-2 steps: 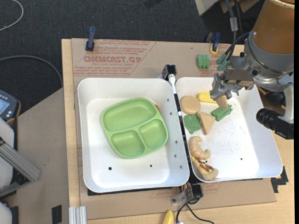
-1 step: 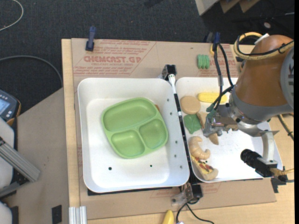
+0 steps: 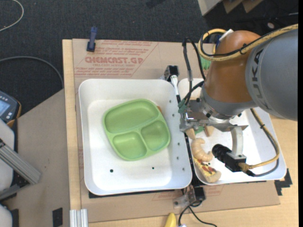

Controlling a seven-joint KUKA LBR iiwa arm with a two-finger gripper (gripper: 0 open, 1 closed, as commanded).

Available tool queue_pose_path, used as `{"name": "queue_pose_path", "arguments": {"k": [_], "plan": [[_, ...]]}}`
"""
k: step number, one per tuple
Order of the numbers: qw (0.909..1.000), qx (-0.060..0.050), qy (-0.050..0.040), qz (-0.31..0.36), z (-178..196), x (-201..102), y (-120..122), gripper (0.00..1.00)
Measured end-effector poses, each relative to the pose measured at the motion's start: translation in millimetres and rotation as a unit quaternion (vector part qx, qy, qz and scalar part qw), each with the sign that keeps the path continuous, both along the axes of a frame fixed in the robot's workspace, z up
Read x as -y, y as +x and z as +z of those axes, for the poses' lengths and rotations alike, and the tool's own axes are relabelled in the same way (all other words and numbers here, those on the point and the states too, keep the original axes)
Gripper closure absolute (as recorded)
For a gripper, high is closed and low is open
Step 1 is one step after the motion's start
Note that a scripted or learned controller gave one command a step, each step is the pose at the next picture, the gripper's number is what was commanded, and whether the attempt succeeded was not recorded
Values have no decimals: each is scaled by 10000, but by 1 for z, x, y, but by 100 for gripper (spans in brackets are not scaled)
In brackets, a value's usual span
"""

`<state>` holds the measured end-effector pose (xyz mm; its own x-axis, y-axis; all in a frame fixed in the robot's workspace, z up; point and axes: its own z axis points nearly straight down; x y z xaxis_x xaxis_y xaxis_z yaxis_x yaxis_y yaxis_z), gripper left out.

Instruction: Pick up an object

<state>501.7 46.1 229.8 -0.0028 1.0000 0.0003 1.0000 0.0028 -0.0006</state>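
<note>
Camera view puts the likely targets nearest you: a pale, curved toy-like piece (image 3: 200, 151) and a cream item with red and yellow marks (image 3: 208, 170), both at the right bin's (image 3: 265, 171) front-left corner. Just behind them the gripper (image 3: 199, 126) hangs under the orange wrist; you cannot tell its state. Further left, a green divided plate (image 3: 137, 129) lies in the left bin (image 3: 90, 126). Your risk is a miss or a clip on the bin wall, since the pieces crowd the corner. The arm covers most of the right bin's rear.
</note>
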Motion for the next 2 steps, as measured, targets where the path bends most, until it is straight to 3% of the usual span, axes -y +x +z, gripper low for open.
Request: {"name": "queue_pose_path", "arguments": {"k": [1,2], "plan": [[10000,98,6,-14,173,28,-22,100],[10000,-18,0,-22,101,30,-23,100]]}}
